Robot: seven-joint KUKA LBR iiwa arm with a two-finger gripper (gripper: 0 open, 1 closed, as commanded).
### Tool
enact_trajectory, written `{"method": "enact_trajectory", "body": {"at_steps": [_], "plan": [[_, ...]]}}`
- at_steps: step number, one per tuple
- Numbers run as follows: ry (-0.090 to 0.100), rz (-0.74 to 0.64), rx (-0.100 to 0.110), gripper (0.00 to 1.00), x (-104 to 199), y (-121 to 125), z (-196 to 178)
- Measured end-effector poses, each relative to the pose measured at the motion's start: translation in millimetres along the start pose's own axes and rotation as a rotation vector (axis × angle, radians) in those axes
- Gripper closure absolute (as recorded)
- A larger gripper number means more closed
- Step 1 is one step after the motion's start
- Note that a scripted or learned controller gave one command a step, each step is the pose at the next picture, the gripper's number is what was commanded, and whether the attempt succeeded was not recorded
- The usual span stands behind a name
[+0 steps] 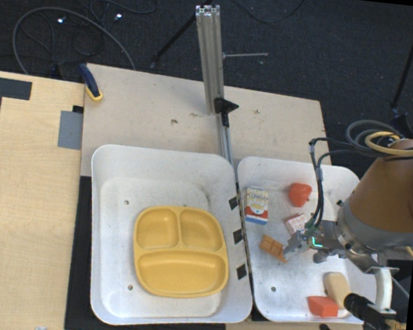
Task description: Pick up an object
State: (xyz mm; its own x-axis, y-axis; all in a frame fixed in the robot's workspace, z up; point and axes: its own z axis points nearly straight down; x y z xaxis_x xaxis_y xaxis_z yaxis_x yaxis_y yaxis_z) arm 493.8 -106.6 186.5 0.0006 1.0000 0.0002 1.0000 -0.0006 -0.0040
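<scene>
The right bin (pixel 265 298) holds several small things. A small carton (pixel 256 205), white with an orange top and a blue foot, lies close to the left wall. An orange-red block (pixel 300 194) lies further back, apart from it. A brown piece (pixel 273 247) lies near the middle, and a small pink and white thing (pixel 296 224) just behind it. At the front, a red block (pixel 322 307) touches a beige cylinder (pixel 337 286).

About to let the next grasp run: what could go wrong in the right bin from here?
The gripper sits low among crowded items: the small brown piece and the pink-white packet lie close together, so it may catch both or nudge one aside. The small carton stands near the bin's dividing wall, leaving little room on that side.
</scene>
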Motion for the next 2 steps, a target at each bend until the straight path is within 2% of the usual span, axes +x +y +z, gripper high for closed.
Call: {"method": "enact_trajectory", "body": {"at_steps": [1, 2], "plan": [[0.0, 0.0, -0.002, 0.0, 0, 1, -1], [0.002, 0.0, 0.006, 0.0, -3, -5, 62]]}}
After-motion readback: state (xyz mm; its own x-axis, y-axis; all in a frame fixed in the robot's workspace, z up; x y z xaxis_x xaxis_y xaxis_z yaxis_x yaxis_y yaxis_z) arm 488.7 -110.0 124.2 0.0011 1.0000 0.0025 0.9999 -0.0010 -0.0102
